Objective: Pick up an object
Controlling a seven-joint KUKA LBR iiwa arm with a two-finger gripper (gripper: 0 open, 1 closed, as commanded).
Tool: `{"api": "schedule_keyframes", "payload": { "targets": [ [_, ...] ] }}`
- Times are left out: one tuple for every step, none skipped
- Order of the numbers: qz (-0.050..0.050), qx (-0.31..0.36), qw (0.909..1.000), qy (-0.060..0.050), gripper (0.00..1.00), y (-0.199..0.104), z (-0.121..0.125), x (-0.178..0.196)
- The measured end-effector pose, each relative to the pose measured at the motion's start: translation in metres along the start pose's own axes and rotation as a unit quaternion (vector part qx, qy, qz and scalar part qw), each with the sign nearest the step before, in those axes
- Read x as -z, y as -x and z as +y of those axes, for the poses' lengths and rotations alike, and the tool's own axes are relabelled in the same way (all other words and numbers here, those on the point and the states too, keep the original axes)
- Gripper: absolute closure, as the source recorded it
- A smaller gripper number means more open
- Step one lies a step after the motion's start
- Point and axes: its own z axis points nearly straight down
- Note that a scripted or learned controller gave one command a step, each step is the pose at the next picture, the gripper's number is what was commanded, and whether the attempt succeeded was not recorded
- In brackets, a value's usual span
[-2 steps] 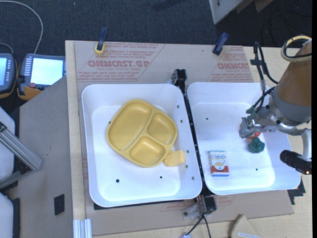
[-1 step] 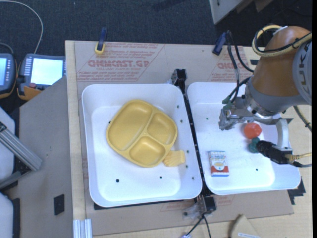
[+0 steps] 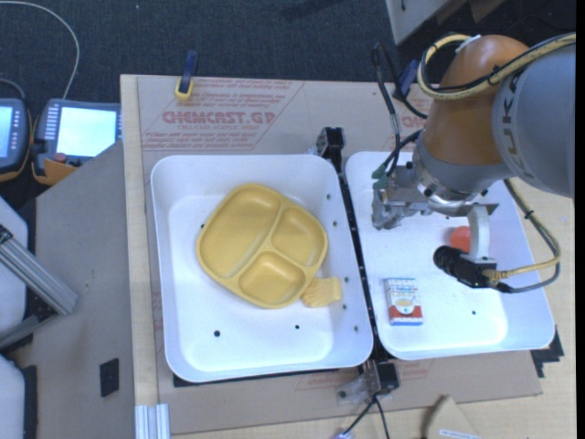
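Observation:
A yellow divided plate (image 3: 263,243) lies in the left bin (image 3: 183,337), with a small yellow chunk (image 3: 323,291) against its lower right edge. In the right bin (image 3: 521,323) a small white, red and blue box (image 3: 402,301) rests near the front. Further back an orange object (image 3: 461,237) is partly hidden behind the arm's hardware. My gripper (image 3: 388,211) hangs low over the right bin's back left area, beside the divider. It is above and left of the box, and nothing shows in its grasp.
The grey and orange arm (image 3: 484,108) covers the right bin's back right. A black fitting with a yellow cable (image 3: 468,269) hangs over the bin's middle. Black clamps (image 3: 330,141) sit at the bins' joint. Cardboard lies under both bins.

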Motion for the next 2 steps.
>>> {"api": "schedule_keyframes", "payload": {
  "targets": [
    [0.0,-0.001,1.0,0.0,1.0,-0.041,0.023,-0.003],
    [0.0,-0.001,1.0,0.001,1.0,-0.082,0.048,-0.003]
  ]
}}
